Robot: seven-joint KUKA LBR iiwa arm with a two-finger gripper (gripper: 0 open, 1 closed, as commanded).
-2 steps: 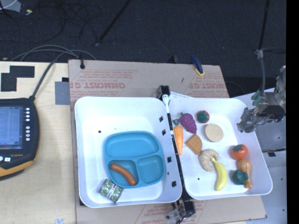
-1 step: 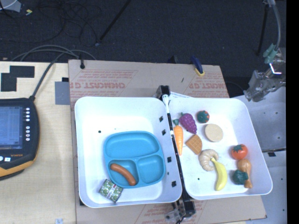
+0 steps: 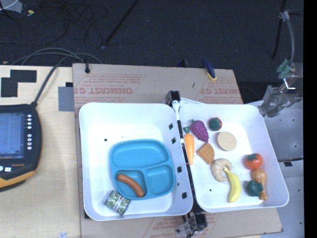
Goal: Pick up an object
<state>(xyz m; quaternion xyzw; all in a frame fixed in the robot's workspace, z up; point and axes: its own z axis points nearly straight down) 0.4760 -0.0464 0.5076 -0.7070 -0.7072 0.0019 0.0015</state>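
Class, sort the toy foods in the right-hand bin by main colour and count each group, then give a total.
Orange or tan: 5 (carrot, cracker, round biscuit, croissant, drumstick)
Purple: 1 (grapes)
Yellow: 1 (banana)
Red: 2 (tomato, strawberry)
Green: 1 (broccoli)
Total: 10

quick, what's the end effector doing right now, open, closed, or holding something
End effector: at the right edge, beyond the right white bin; open or closed cannot be told.

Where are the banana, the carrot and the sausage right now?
banana (image 3: 234, 188): camera view, middle of its yellow body.
carrot (image 3: 189, 148): camera view, middle of its orange body.
sausage (image 3: 131, 184): camera view, its middle, in the blue tray.
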